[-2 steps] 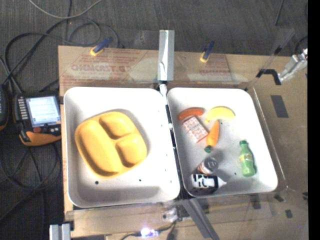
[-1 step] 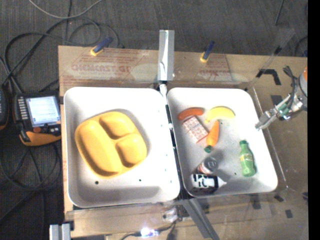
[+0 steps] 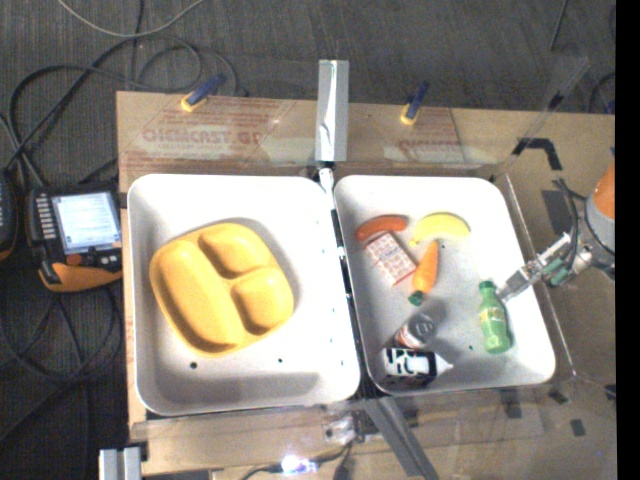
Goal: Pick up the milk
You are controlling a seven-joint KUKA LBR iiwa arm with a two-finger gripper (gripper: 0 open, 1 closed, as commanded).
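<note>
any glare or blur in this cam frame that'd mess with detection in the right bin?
Camera view: the whole frame is soft and noisy. The gripper looks blurred, so its fingers are hard to resolve. The milk print is unreadable. Glare streaks on the clear panels behind the right bin; a bright spot at the bottom edge.

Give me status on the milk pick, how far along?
Done: the gripper has reached the right bin, by the green bottle. In hand: nothing shows between its fingers. Left: the whole pick. The milk lies untouched at the bin's front edge, next to the can, away from the gripper.
</note>
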